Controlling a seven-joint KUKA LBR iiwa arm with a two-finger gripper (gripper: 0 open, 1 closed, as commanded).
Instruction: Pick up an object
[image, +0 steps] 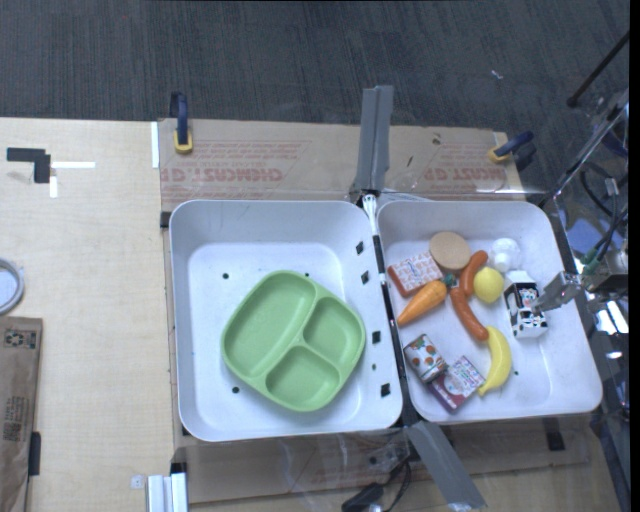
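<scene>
Camera view, from above the bench: you are looking down on two shallow white bins set side by side. The left bin (190, 300) holds a green divided plate (292, 341), lying flat and turned at an angle, with three compartments.

The right bin (575, 395) carries the clutter you can pick from. A round tan disc (449, 249) sits near the back, a small red-and-white box (414, 272) just beside it. An orange carrot (422, 301) lies slantwise below the box, and a second, redder carrot-like piece (468, 302) runs down the middle. A yellow lemon (488, 285) rests against that piece, with a white lump (504, 251) behind it. A banana (497, 360) lies near the front, next to two small printed cartons (427, 357) and (460, 381).

Your gripper (527, 310) hangs over the right side of this bin, just right of the lemon and above the banana, its black-and-white body facing down. You cannot tell from this angle how its jaws stand or whether anything is in them. The arm (600, 275) comes in from the right edge.
</scene>
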